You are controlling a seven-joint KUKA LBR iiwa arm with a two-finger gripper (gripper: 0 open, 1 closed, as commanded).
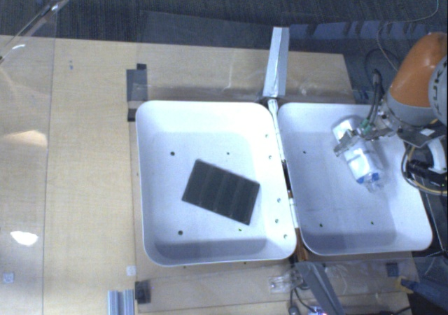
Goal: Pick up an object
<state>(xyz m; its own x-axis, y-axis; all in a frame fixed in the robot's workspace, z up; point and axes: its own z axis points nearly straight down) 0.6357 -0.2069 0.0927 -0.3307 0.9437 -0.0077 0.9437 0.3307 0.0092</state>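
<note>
A dark grey rectangular pad (pixel 221 192) with faint lengthwise ribs lies flat on the floor of the left bin (pixel 157 166), slightly below and left of that bin's centre. Its long edges run at a slant, upper left to lower right. It touches none of the bin's walls.

The left bin is a shallow white tray of smooth, moulded material with rounded corners and a few small dark holes dotted over its floor. Its right rim meets the left rim of the right bin (pixel 329 236), which has the same shape and finish. A grey metal bar (pixel 276 61) runs from the seam between the two bins toward the far edge of the worktop.

Over the upper middle of the right bin is the pincer (pixel 350 140), a pale metallic assembly at the end of the arm (pixel 418 86). Whether its fingers are spread or pressed together cannot be told from this angle. Just below and beside it is a translucent, plastic-looking object with a blue patch (pixel 364 166); its exact identity, and whether it touches the pincer, cannot be told.

The arm's rounded orange band sits at the right. The worktop (pixel 77 187) is light wood-toned, with a clear glossy sheet over its left part.
</note>
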